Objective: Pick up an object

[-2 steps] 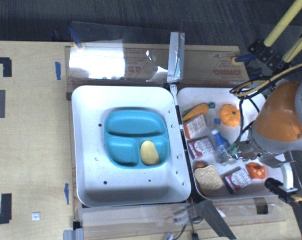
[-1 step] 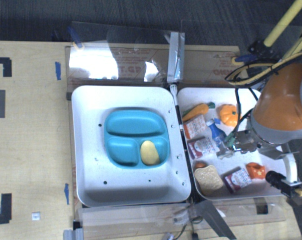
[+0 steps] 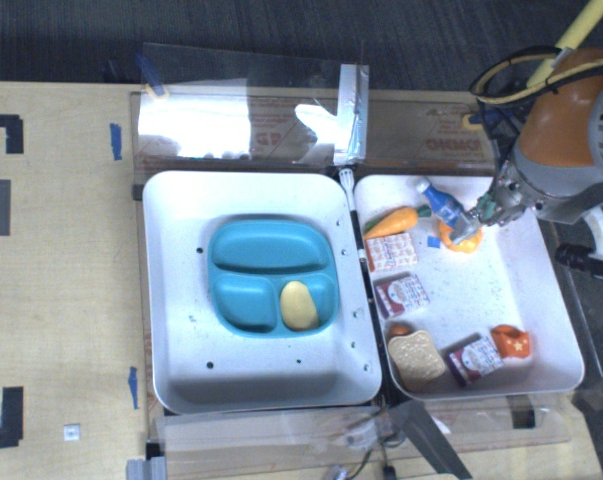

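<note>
My gripper (image 3: 478, 220) hangs low over the far part of the right bin (image 3: 541, 298), reaching in from the right below the orange wrist band. Its tip is right beside a small orange piece (image 3: 462, 243) and a blue bottle (image 3: 442, 204) lying on its side; I cannot tell whether it touches either. An orange carrot (image 3: 392, 221) lies at the far left of that bin. Nearer are two red-and-white packets (image 3: 391, 252) (image 3: 402, 294), a slice of bread (image 3: 417, 356), a dark packet (image 3: 475, 358) and a red tomato-like item (image 3: 511, 341).
The left bin (image 3: 171, 268) holds a blue divided plate (image 3: 251, 273) with a yellow oval item (image 3: 299, 305) in its near right compartment. A clear plastic sheet (image 3: 251, 118) and cardboard stand behind the bins. Yellow and black cables (image 3: 526, 68) loop above the arm.
</note>
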`<state>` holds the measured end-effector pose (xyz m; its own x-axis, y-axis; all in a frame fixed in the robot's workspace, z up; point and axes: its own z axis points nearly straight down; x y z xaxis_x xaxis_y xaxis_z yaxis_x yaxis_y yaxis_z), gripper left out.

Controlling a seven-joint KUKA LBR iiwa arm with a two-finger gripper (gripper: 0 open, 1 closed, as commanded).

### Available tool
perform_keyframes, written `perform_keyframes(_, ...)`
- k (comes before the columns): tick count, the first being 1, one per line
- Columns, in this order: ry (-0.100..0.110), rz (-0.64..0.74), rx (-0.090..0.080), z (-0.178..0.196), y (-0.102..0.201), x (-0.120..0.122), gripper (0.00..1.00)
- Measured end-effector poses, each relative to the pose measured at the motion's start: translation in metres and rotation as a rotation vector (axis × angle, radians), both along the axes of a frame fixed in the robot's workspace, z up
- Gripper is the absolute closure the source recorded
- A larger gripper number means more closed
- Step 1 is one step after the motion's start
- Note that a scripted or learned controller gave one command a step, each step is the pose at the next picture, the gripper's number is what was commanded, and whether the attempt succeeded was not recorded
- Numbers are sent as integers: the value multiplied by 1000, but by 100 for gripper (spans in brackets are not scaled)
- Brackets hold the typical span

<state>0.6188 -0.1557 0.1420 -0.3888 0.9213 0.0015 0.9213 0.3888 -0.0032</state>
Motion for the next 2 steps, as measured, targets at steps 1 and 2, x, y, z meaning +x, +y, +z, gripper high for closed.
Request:
perform_keyframes(1, -2, 0, 0, 1, 0, 1, 0)
perform_keyframes(2, -5, 3, -1, -42, -11, 14, 0)
